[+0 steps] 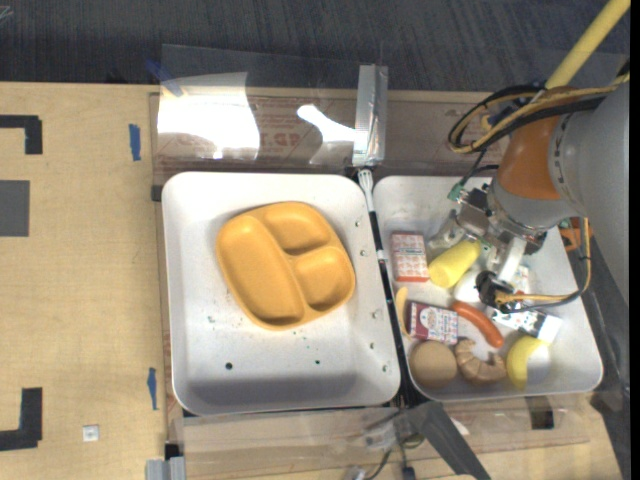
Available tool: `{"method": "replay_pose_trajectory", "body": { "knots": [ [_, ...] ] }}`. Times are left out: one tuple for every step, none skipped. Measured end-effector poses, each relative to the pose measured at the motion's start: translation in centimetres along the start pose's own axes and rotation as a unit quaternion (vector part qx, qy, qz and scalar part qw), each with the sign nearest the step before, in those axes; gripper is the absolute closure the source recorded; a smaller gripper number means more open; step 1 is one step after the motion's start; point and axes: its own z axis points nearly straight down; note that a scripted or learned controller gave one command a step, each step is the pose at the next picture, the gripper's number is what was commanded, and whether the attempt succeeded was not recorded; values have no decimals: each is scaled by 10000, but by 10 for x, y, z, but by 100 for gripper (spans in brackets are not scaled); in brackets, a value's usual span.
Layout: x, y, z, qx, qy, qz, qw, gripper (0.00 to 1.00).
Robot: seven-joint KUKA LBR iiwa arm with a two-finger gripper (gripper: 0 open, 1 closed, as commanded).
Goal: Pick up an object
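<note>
bright overhead light | glare on clear sheet [215,118] | slightly soft

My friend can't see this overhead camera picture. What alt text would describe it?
A grey robot arm reaches from the right into the right bin, cluttered with toy food. The left bin holds an orange divided tray.
</note>
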Motion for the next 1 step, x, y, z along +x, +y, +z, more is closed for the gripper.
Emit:
{"method": "replay_pose_trajectory", "body": {
  "knots": [
    [-13, -63, 0, 20, 1, 1161, 9932, 0]
  ]
}}
